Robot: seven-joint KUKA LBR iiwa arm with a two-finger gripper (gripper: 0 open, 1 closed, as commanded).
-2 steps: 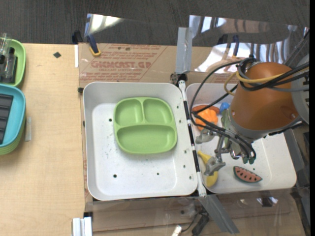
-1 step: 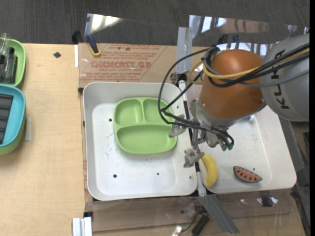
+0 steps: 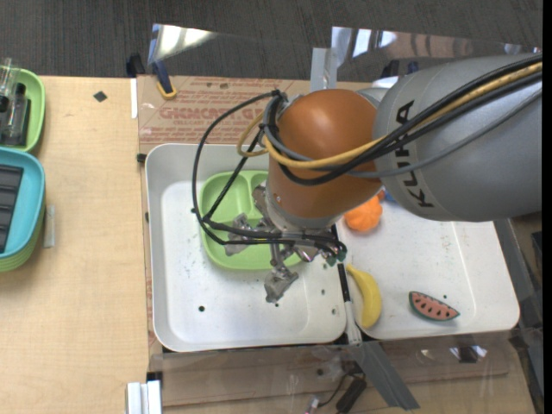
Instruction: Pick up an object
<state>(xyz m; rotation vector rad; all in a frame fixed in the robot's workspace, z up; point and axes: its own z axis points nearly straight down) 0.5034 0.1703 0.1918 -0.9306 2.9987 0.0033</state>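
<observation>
Both bins (image 3: 172,317) look like smooth white plastic, the left one speckled. The green plate (image 3: 226,198) is matt plastic; the arm's orange band (image 3: 323,141) is glossy — its grey shell (image 3: 466,153) satin. The bench (image 3: 78,291) is pale wood — matt.

High fixed view, slanting down on bins (image 3: 172,231)

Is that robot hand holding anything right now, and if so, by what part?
It cannot be told. The gripper hangs over the left bin, beside the green plate; nothing visible sits in it.

"KUKA" on the grey arm (image 3: 448,136)
</observation>
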